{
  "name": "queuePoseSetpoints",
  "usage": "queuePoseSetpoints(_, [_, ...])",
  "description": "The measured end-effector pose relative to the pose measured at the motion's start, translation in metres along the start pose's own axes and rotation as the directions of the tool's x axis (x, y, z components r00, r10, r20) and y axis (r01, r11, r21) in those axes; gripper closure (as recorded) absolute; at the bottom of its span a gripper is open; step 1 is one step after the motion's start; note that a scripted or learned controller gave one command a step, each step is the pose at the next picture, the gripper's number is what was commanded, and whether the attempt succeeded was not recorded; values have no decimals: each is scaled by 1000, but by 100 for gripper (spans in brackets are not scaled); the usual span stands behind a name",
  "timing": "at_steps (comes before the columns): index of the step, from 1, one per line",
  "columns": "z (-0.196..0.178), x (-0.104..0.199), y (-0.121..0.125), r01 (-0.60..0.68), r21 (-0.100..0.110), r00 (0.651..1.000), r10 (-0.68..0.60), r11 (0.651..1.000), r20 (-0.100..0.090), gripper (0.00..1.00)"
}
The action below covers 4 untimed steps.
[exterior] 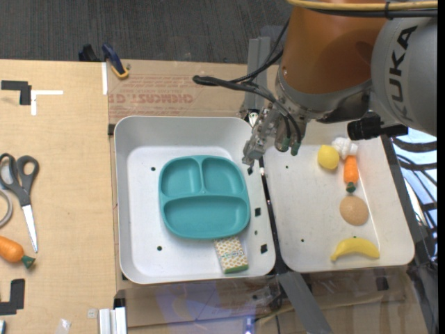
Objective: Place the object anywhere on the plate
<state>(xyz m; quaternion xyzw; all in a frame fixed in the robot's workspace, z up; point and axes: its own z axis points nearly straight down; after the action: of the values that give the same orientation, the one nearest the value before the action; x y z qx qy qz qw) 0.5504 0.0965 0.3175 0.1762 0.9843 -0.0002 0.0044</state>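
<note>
arm [361, 40]: big KUKA, reaching in over the top edge of the right bin [306, 214]
plate [204, 197]: teal divided one, middle of the left bin [132, 186], nothing on it
objects: banana [355, 250], egg [354, 211], carrot [351, 172], lemon [328, 158] along the right bin's right side
tool [261, 145]: between the bins; can't tell its state
step: guessing pre-grasp; next, drop onto one item

"KUKA" lettering on grey arm [410, 61]; cardboard [177, 96] print unreadable.

A teal plate [204, 197] sits in the left bin [132, 207]; the gripper [256, 147] hovers above its right rim.
</note>
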Motion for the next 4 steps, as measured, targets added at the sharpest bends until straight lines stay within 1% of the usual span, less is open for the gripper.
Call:
queuePoseSetpoints(1, [0,0,0,0,0,1000,0,1000,0,0])
queuePoseSetpoints(2, [-9,-1,0,1,0,1000,-1,1000,2,100])
queuePoseSetpoints(3, [8,49,10,84,1,996,-84,996,-9,100])
queuePoseSetpoints(4, [13,-32,51,-181,3,984,181,984,-6,100])
